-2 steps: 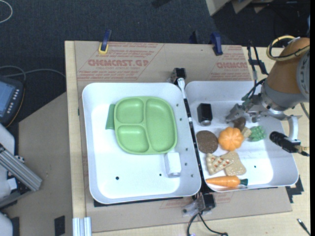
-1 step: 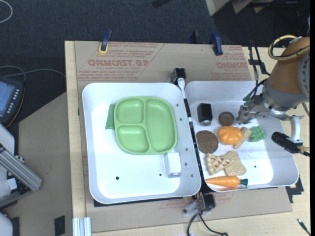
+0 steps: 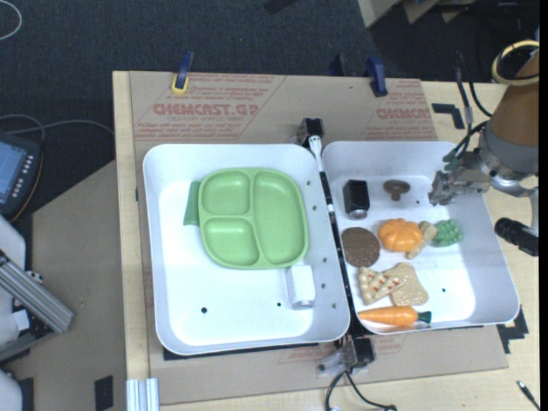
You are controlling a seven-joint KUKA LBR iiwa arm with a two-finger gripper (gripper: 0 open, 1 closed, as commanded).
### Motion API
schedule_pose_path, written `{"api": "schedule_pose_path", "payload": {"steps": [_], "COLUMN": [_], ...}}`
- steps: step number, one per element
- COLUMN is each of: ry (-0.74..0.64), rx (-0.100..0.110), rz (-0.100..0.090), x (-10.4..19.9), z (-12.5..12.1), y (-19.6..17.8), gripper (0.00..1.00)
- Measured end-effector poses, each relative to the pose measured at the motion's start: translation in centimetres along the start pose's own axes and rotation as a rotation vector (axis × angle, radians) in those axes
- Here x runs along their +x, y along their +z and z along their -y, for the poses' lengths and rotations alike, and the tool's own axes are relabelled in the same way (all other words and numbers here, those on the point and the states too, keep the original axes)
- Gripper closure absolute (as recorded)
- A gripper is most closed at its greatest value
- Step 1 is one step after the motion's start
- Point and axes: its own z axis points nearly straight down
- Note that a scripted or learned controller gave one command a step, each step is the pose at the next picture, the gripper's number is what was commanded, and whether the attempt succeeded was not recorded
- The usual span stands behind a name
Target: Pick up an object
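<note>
Toy food (image 3: 401,235) is spread across the right bin (image 3: 492,289). The arm is extended in from the right, its claw (image 3: 447,187) poised low over the bin's far right part; the claw's state cannot be told.

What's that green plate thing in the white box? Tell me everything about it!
The green tray is a light green plate that looks like plastic, roughly square with rounded corners. Raised ridges split it into three sections: two smaller ones on the left side and one long one on the right. It lies flat, open side up, in the left bin, toward the back. A darker green piece sticks out from under its left edge. A small white block sits just beside its front right corner.
</note>
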Motion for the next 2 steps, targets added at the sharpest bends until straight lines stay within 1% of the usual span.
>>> {"api": "schedule_pose_path", "payload": {"steps": [1,2], "ry": [-0.001,-0.001], "rx": [-0.002,-0.001], "rz": [0.000,0.000], "x": [0.1,0.1], "z": [-0.7,-0.9], "y": [-4.6,-8.1], "gripper": [1.00,1.00]}}
